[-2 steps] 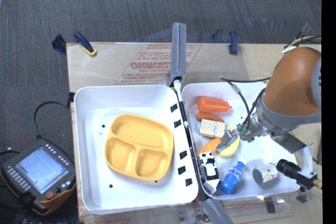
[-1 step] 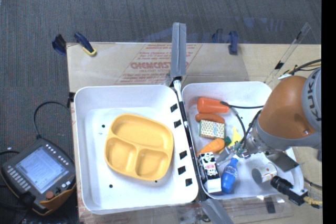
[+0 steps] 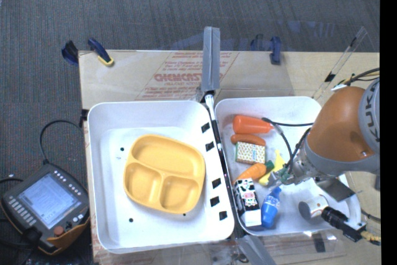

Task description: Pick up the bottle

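The blue bottle [image 3: 270, 209] with a paler cap lies in the right bin [image 3: 291, 103], near its front edge, with the cap pointing up and to the right. My gripper [image 3: 286, 175] hangs just above and to the right of the cap, under the orange wrist band [image 3: 338, 127]. The arm's bulk hides the right part of the bin. Nothing shows held in the gripper.
A black-and-white carton [image 3: 249, 200] lies right beside the bottle on its left. Behind them are a small carrot [image 3: 254, 171], a yellow piece [image 3: 276, 164], a patterned box [image 3: 250, 151] and a long orange item [image 3: 251, 124]. The left bin [image 3: 102, 133] holds a yellow divided plate [image 3: 164, 174].
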You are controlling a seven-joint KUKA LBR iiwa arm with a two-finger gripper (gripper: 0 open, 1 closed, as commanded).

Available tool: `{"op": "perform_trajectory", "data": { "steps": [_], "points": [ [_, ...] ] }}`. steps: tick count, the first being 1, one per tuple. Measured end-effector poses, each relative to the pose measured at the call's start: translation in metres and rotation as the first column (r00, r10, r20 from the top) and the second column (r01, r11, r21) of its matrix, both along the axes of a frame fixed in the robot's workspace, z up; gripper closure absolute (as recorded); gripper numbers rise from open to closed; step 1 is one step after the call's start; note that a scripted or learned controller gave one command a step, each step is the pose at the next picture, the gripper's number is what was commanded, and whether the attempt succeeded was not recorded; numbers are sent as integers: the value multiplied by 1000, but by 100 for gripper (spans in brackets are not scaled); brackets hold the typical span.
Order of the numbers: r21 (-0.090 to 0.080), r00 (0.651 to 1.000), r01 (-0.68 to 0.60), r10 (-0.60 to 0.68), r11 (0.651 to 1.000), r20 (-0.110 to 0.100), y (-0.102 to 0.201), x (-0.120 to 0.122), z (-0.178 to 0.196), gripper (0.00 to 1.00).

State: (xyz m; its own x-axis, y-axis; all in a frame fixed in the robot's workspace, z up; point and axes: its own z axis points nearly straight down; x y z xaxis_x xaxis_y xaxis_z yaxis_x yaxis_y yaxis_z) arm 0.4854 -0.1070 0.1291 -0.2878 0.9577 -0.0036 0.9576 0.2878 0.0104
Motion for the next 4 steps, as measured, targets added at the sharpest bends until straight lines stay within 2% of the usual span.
{"op": "perform_trajectory", "data": {
  "steps": [1, 2, 3, 4],
  "points": [
    [0, 1000, -3, 3, 1000, -13, 22, 34, 122, 100],
    [0, 1000, -4, 4, 1000, -13, 22, 34, 122, 0],
    [1, 999, -52, 52, 999, 6, 18, 21, -1, 0],
    [3, 990, -131, 131, 991, 48, 16, 11, -14, 0]
  ]
}}
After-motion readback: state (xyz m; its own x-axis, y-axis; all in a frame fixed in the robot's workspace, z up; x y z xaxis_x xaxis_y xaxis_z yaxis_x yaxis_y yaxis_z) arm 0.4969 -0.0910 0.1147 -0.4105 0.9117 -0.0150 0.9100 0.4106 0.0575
